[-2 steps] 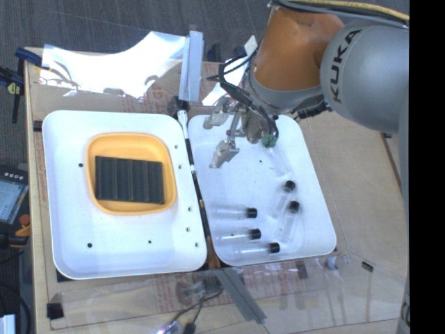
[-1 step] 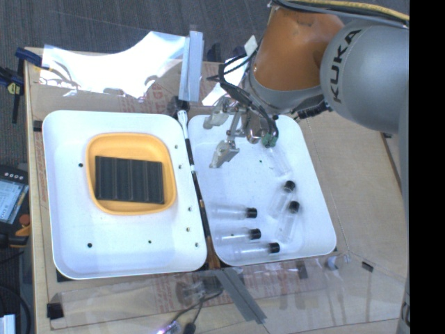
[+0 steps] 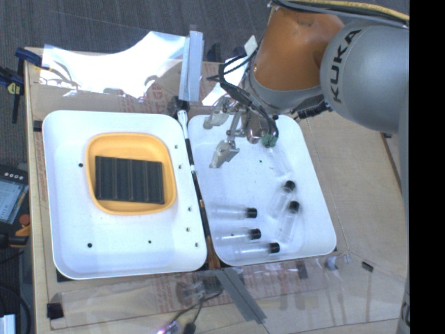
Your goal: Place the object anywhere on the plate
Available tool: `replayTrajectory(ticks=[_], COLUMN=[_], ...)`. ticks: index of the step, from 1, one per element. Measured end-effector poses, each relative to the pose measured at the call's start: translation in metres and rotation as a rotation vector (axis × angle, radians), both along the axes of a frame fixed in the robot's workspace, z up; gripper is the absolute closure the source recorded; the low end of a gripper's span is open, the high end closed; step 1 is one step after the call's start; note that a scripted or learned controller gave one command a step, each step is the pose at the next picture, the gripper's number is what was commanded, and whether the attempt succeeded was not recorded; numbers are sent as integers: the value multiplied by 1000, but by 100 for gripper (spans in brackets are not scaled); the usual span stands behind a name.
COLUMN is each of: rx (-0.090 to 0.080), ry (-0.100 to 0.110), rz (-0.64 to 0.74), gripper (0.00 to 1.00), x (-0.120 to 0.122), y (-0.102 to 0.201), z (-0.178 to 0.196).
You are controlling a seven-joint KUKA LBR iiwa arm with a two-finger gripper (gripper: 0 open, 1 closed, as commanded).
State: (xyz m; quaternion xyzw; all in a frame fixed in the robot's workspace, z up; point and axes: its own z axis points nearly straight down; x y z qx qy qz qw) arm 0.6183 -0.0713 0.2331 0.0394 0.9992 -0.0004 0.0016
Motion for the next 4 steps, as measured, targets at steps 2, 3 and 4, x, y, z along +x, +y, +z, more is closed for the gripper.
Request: replayTrajectory(ticks=[2, 3, 4], rx=[0, 0, 0], ry=[1, 1, 0], rz=[308, 307, 613], gripper=[0, 0, 0], x=[3, 3, 21], y=[0, 0, 15], z=[12, 12, 1])
